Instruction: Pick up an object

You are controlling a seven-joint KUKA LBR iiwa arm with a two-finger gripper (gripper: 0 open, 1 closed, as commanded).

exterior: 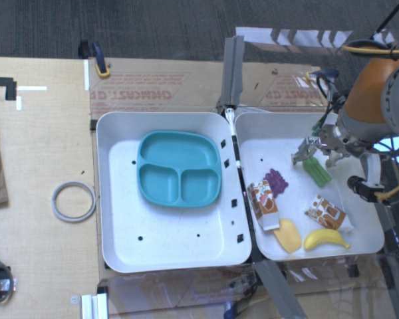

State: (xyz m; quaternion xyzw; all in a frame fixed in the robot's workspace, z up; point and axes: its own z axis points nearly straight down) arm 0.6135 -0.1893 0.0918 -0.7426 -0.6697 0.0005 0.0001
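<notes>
Camera view shows me the gripper (317,153) spread open just above a green block (316,171) in the right bin (366,244), beyond the banana (326,238).

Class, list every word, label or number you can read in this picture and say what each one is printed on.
Red lettering on the cardboard sheet behind the bins: mirrored and blurred, not readable.
Printing on the two snack packets: too small to read.
Nothing else carries readable text.
</notes>
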